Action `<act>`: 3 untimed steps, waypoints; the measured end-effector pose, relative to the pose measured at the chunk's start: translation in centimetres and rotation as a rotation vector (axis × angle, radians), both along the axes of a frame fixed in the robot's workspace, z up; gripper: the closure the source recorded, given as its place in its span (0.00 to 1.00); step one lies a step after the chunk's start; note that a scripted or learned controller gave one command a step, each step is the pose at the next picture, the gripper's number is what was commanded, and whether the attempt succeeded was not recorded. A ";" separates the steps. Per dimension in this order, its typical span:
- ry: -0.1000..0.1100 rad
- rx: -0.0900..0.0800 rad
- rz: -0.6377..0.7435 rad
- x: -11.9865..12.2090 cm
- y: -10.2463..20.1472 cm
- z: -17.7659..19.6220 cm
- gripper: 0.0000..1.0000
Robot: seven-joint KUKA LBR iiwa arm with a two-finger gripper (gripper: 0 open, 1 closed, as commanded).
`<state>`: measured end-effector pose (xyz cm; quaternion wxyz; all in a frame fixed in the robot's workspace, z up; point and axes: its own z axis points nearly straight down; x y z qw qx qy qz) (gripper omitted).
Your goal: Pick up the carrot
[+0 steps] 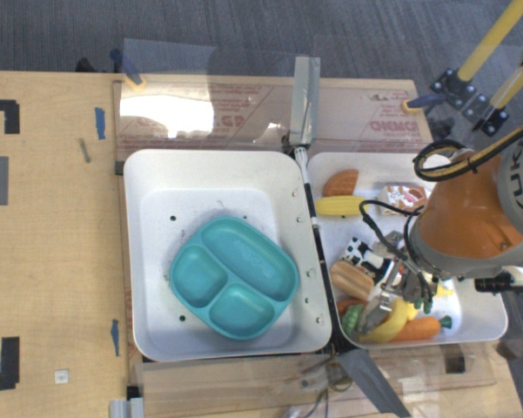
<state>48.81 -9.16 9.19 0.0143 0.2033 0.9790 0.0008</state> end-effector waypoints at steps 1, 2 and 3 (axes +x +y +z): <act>0.021 -0.005 0.564 6.7 -0.3 -0.6 0.00; 0.021 -0.016 0.981 5.1 -8.1 -0.6 0.00; -0.021 -0.047 0.965 1.6 -4.8 0.6 0.00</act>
